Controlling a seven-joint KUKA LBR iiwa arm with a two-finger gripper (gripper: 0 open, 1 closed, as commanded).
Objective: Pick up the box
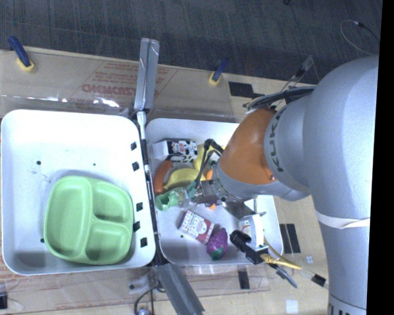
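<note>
A small pink-and-white box (pixel 194 224) lies flat near the front of the right bin (pixel 178 256). A second small carton (pixel 182 148), white with black patches, sits at that bin's back left. The arm's orange-banded wrist reaches in over the middle of the right bin. My gripper (pixel 204 192) hangs low among the items, just behind and slightly right of the pink-and-white box, next to a yellow banana (pixel 179 177). The wrist hides much of the gripper, and no item shows between its tips.
The right bin also holds an orange fruit (pixel 159 179), a green item (pixel 170 199), a purple item (pixel 217 243) and a white item (pixel 249 226). A green divided plate (pixel 88 219) lies in the left bin (pixel 27 138). A metal divider (pixel 147 78) stands between the bins.
</note>
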